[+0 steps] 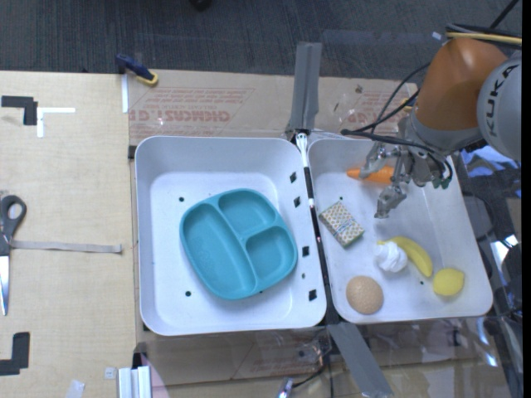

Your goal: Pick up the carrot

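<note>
Two bins [158, 247]: carrot [369, 173] (beside claw [388, 199]) rightward.

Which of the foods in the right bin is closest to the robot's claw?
The carrot, orange, lies at the bin's far edge beside the gripper; banana, lemon and egg lie nearer the front.

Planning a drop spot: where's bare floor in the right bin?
Right bin: bare floor along the far left wall above the small box, and right of centre between the end effector and the banana. Crowded at the near edge: egg, white object, lemon. The carrot takes the far edge.
</note>
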Controlling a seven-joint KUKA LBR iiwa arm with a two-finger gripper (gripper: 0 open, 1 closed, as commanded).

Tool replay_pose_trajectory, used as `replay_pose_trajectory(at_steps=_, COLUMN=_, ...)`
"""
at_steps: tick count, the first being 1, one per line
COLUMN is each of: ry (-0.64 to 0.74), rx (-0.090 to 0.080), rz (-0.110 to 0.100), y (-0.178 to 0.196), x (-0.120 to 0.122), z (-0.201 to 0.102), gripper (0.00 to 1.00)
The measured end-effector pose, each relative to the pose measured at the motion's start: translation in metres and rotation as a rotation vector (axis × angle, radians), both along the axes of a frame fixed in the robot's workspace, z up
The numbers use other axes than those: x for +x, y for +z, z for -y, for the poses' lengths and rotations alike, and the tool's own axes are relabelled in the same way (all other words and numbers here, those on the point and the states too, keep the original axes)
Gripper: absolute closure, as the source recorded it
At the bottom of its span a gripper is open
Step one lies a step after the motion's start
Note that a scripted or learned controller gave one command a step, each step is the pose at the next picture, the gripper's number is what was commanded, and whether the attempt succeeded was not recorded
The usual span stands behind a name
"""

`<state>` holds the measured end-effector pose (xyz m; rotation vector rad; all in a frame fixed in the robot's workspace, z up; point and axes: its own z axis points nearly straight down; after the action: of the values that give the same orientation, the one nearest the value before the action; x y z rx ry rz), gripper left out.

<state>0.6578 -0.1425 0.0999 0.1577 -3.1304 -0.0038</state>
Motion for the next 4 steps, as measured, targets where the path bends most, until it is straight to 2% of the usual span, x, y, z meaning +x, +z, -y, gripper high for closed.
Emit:
replay_pose_trajectory(at_steps=1, ry=0.048, rx=0.003, rz=-0.007, y=-0.008, x=-0.002, z=0.037, gripper=0.0)
replay_pose_trajectory(at_steps=2, ry=0.047, rx=0.003, rz=-0.007, y=-0.008, x=-0.001, z=0.037, gripper=0.0)
replay_pose_trajectory(at_steps=3, ry=-0.07, rx=0.022, rz=-0.021, y=-0.011, x=-0.001, z=0.047, gripper=0.0)
replay_pose_trajectory(at_steps=4, ry=-0.07, rx=0.022, rz=-0.021, y=-0.011, x=-0.001, z=0.047, gripper=0.0)
